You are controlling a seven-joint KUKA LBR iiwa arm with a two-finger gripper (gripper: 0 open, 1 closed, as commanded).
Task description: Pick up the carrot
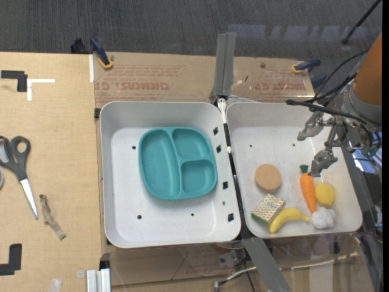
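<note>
At the lower right of the frame, the right bin (pixel 243 157) is being occupied by a cluster of toy foods. Nearest the bottom edge, a yellow banana (pixel 287 218) is lying along the bin's lower wall, with a patterned sandwich piece (pixel 267 209) touching it on the left and a white garlic bulb (pixel 323 218) just beside it on the right. Slightly higher, the carrot (pixel 308 189) is lying upright in the frame, its green top pointing upward and its tip reaching down toward the banana. A yellow lemon (pixel 325 194) is resting just to the carrot's right, and a round tan cookie (pixel 267 177) is sitting to its left, a little apart.

Directly above the carrot's green top, the gripper (pixel 321 162) is being held low over the bin; nothing is being pinched by it, and whether it is spread or pressed together cannot be told. The grey arm with its orange band (pixel 369 78) is reaching in from the right edge of the frame.

In the left bin (pixel 115 181), a teal divided plate (pixel 177 162) is lying near the middle. Further left on the bench, scissors (pixel 19 169) are lying near the left edge.
</note>
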